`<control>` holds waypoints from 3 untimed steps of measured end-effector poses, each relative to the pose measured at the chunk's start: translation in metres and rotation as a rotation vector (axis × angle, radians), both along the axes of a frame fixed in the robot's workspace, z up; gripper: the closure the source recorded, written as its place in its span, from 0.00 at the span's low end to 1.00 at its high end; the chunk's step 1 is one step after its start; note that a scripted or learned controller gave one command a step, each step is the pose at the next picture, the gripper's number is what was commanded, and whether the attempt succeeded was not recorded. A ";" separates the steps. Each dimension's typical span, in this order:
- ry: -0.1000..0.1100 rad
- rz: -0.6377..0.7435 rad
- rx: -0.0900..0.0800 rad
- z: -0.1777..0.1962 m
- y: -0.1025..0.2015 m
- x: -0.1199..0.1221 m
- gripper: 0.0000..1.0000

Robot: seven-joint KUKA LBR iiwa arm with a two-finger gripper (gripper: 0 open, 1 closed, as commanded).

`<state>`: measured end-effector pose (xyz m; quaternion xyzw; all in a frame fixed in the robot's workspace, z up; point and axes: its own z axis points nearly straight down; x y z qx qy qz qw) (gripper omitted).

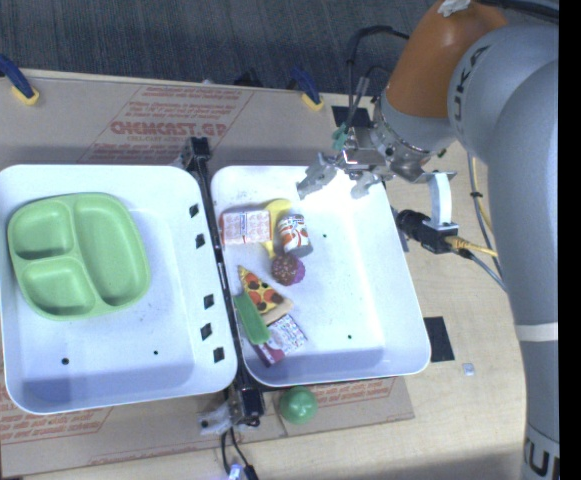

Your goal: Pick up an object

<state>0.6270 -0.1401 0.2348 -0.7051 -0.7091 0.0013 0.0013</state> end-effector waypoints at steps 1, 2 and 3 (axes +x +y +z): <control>0.000 0.000 0.000 0.000 0.000 0.000 0.00; 0.000 0.000 0.000 0.000 0.000 0.000 0.00; 0.000 0.000 0.000 0.000 0.000 0.000 0.00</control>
